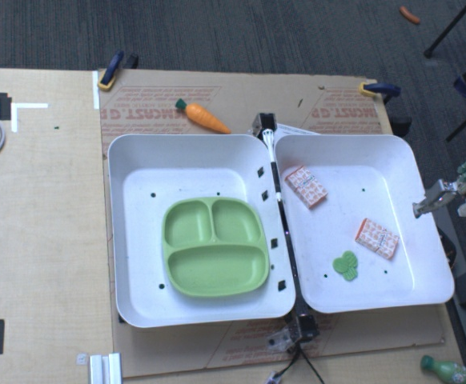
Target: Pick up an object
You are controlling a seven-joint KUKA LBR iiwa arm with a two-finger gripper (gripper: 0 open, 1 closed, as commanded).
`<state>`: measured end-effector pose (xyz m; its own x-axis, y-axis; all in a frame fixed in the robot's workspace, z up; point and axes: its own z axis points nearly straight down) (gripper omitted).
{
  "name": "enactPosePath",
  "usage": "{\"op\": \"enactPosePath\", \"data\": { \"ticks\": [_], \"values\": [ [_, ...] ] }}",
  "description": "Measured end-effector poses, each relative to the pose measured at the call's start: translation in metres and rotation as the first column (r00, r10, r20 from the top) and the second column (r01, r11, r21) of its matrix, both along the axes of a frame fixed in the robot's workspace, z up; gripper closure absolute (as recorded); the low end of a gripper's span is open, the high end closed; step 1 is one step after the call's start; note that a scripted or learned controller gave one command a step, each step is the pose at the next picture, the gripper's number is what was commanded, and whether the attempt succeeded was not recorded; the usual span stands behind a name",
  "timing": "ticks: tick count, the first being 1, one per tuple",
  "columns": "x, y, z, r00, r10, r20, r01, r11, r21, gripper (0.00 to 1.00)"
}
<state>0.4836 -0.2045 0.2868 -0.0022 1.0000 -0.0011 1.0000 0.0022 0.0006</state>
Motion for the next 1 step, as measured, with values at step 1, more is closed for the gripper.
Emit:
{"op": "enactPosePath", "data": {
  "ticks": [1],
  "values": [
    [-0.0058, 0.0424, -0.1349, 0.987, 0.162, -0.001, -0.162, 0.987, 0.001, 0.0]
  ]
}}
